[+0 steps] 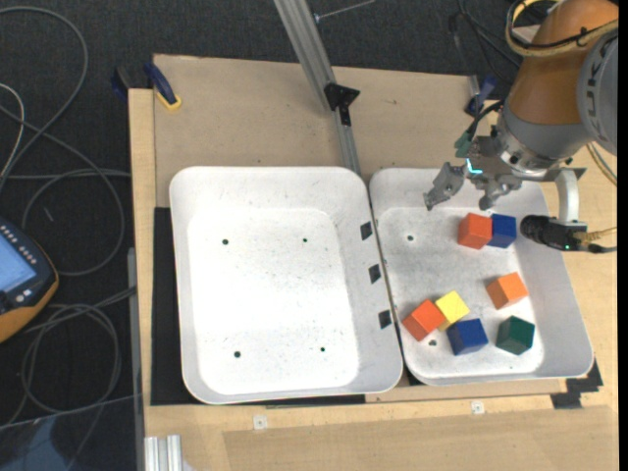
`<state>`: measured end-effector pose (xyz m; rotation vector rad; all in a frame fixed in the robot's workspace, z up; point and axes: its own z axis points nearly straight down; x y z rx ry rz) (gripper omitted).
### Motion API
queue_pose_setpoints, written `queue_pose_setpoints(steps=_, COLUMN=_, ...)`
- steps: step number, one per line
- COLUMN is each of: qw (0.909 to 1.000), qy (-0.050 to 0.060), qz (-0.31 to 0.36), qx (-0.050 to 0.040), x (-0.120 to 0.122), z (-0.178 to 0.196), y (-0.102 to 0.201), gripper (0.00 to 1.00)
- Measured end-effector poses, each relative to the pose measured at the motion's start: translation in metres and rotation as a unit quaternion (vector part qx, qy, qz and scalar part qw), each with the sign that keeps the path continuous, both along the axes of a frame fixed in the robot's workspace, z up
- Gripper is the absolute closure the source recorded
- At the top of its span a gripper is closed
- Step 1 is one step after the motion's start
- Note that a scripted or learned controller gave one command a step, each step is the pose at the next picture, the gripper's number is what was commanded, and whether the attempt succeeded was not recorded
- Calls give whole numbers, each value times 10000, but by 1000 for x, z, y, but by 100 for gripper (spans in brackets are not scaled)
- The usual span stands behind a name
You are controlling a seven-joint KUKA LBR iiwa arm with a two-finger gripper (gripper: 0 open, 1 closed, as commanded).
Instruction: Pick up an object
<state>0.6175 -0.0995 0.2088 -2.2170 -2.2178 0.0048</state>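
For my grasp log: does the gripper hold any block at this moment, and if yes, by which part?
Nothing is held. The gripper is open above the right bin, its fingers spread, with no block between them; the orange block lies just beside it.

Arm [559, 67] reaching down, pincer [461, 194] splayed apart

My wrist's orange band [557, 67] shines glossy like smooth plastic above a bench [245, 96] of pale, matt wood. Both white bins [196, 199] look like smooth plastic, speckled with dark scuffs. The coloured cubes [467, 334] appear matt, and the slanted pole [309, 42] looks like brushed metal.
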Motion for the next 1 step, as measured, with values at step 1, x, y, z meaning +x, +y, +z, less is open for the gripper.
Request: queue_pose_setpoints(steps=1, qw=10000, qy=-28, qz=1, qx=-4, x=1, z=3, y=0, gripper=0)
